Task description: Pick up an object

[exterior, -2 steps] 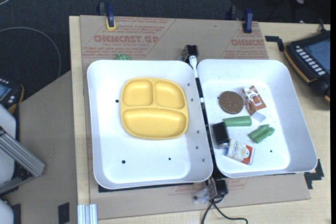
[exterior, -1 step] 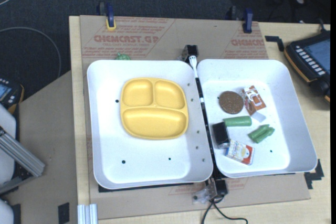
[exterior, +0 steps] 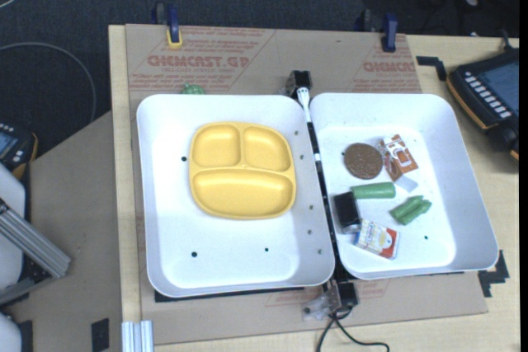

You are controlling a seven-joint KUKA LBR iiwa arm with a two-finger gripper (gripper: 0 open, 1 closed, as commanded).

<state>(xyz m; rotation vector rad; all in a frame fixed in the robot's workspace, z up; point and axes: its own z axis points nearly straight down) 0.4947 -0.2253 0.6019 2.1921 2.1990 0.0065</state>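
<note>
You are looking at a lab or robot test cell: a brown board (exterior: 272,62) is sitting clamped by blue clamps (exterior: 172,23), two white bins (exterior: 165,177) are lying on it, cables are running across dark carpet, and a teach pendant (exterior: 493,91) is resting nearby.

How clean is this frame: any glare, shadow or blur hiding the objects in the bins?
Camera view: even, soft lighting; mild sheen on the yellow divided plate and left bin; faint shadows beside the brown disc and green pieces; overall slightly soft, so the small packets' print is unreadable.
</note>
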